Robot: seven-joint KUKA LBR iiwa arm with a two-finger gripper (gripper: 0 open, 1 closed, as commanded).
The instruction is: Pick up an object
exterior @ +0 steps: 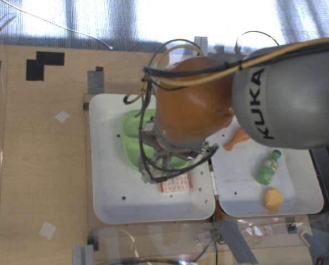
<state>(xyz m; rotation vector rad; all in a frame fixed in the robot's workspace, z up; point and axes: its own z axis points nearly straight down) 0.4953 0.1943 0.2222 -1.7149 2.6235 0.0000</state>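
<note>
Two white bins sit side by side on the bench point(37, 164). Nearest the camera, at the front of the right bin point(297, 206), lies a small yellow lump point(272, 199), maybe a toy bit of food. Just behind it is a little green bottle point(268, 168), tilted on its side. It looks light, hard and smooth, so it could slip or roll; the best place to take it is across the middle of its body. In the left bin point(106, 164), near the front, lies a small flat packet with red print point(175, 184). It looks thin and light, and a flat thing is hard to lift unless you catch it by its edges. The pincer point(167, 170) hangs right over this packet and a light green tray point(136, 134), but the big orange wrist point(192, 101) and a bunch of black cables point(150, 93) cover it, so I cannot tell if it is wide, narrow or holding anything. The packet is probably the thing it is going for, since it is closest. Farther back in the right bin, an orange thing point(237, 139) peeks out from under the grey arm point(288, 98). Farthest away, black marks point(43, 64) sit on the bench.
</note>
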